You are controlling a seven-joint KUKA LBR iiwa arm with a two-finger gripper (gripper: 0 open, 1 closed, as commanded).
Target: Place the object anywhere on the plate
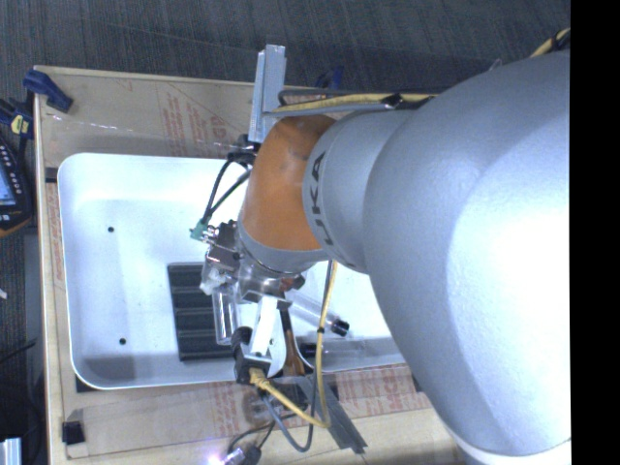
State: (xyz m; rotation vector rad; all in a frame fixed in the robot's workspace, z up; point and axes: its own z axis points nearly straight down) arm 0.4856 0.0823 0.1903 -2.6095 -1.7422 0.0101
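A black ribbed rectangular slab [194, 310] lies flat on the floor of the left white bin [97, 260], near its front wall. My gripper [225, 320] hangs over the slab's right edge, low in the bin. The grey arm with its orange band [281, 192] reaches in from the right and hides the right part of the bin and everything beyond it. From this angle I cannot make out whether anything is held.
A blue clamp [46, 89] sits on the wooden bench's far left corner. A dark device [10, 182] lies off the bench's left edge. Yellow and black cables [286, 405] hang over the bench's front strip. Two small dark dots [110, 229] mark the bin floor.
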